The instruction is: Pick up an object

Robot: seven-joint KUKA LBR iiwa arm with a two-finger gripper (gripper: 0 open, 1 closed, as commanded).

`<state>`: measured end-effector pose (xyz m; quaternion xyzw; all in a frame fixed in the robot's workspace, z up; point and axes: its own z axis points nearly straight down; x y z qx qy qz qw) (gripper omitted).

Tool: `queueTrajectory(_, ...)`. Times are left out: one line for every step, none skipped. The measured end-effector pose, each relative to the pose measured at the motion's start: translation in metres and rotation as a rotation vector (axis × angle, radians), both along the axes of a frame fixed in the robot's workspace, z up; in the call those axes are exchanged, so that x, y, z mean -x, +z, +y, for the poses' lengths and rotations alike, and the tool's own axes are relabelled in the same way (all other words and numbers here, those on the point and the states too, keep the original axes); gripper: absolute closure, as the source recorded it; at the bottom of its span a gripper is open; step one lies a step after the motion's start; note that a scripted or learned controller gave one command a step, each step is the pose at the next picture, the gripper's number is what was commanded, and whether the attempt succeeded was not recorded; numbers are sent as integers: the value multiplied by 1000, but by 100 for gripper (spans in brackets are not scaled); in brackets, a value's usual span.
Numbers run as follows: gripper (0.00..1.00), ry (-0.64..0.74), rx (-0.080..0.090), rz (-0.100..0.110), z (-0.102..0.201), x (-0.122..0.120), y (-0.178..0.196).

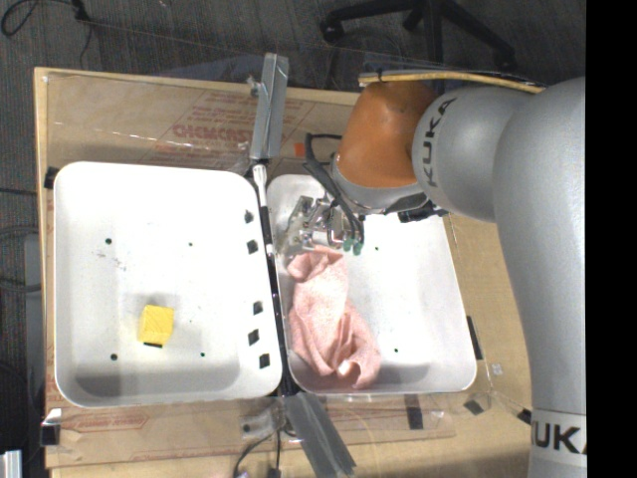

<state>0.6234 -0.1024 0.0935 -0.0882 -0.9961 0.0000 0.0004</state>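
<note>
On the bench, seen from above at a slant, nearest edge first:

Bench front: a grey metal bracket (317,436) juts toward the camera at the seam between the two bins.

Left bin (149,386): shallow and white; a small yellow block (156,325) lies toward its near left part, well apart from all else.

Right bin (438,366): shallow and white; a crumpled pink cloth (328,322) is heaped along its left wall, running from the near corner up toward the middle.

Gripper (323,229): poised at the cloth's far end, in the far left part of the right bin, just beside the divider; whether its tips are spread, closed or pinching fabric cannot be told from this angle.

Arm (518,167): grey with an orange band above the wrist, reaching in from the right across the right bin's far side.

Far side: a grey metal post (267,108) rises from the divider; beyond the bench lie dark carpet and a chair base (418,13).
</note>
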Motion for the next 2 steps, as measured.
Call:
queueTrajectory(100, -216, 1, -3, 19, -17, 100)
queueTrajectory(100, -477, 2, -4, -7, -8, 150)
